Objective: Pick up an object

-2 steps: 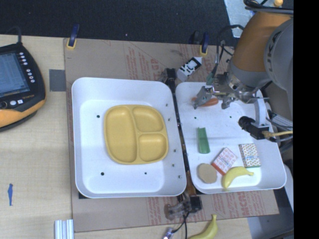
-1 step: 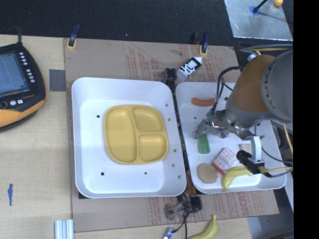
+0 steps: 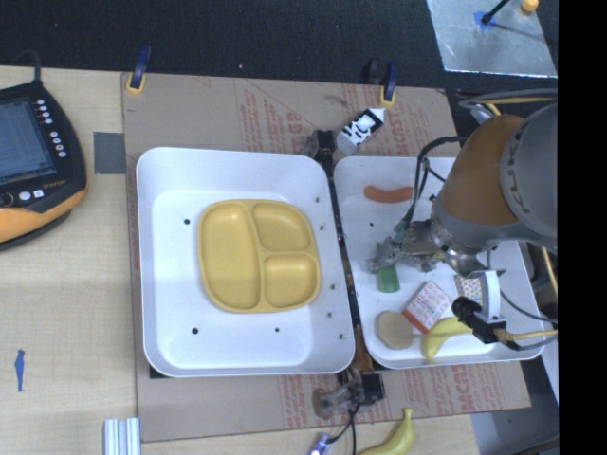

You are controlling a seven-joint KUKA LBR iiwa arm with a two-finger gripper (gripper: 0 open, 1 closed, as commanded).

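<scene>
My gripper (image 3: 391, 254) hangs low over the middle of the right bin (image 3: 353, 254), reached in from the right on the grey arm (image 3: 493, 183). A small green block (image 3: 388, 279) lies directly below and touching or nearly touching it. An orange-red sausage (image 3: 389, 194) lies at the back of that bin. A red-and-white packet (image 3: 429, 303), a round tan disc (image 3: 393, 330) and a yellow banana (image 3: 444, 336) sit at the bin's front. Nothing is visibly held.
The left bin (image 3: 166, 254) holds a yellow divided plate (image 3: 258, 254). A teach pendant (image 3: 28, 164) lies at the far left of the bench. Another banana (image 3: 394, 435) sits outside the bins at the front. A black-and-white fitting (image 3: 360, 128) sits behind the bins.
</scene>
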